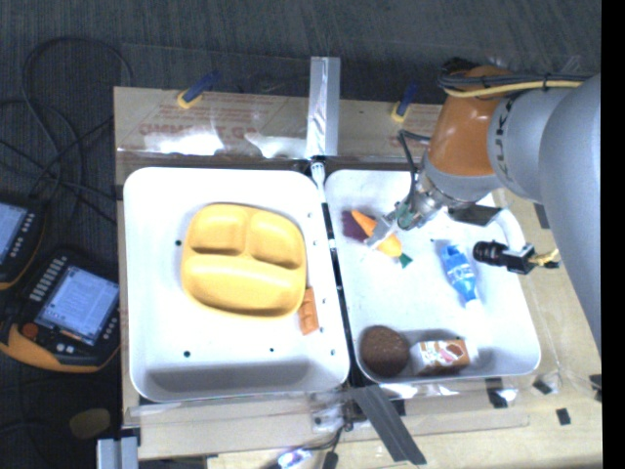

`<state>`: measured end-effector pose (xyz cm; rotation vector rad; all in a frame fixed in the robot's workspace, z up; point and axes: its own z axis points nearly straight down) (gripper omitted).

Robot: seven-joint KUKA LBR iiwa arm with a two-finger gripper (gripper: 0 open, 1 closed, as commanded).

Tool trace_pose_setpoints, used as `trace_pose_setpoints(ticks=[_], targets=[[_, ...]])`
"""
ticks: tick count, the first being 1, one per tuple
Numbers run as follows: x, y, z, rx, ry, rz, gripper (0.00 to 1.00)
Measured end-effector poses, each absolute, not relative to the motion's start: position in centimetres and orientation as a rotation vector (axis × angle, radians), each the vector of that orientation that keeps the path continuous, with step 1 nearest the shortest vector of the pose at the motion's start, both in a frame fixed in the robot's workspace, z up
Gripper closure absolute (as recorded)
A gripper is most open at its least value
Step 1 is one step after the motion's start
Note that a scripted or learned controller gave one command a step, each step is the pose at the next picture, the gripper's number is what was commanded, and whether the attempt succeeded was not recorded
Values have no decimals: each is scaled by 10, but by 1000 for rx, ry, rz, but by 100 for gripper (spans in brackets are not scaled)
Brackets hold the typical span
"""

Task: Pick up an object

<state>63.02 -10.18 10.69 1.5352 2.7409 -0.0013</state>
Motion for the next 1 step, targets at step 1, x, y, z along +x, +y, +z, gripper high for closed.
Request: trace_pose_setpoints(ticks=[1], targets=[[618,-22,183,1738,2618,-2,100]])
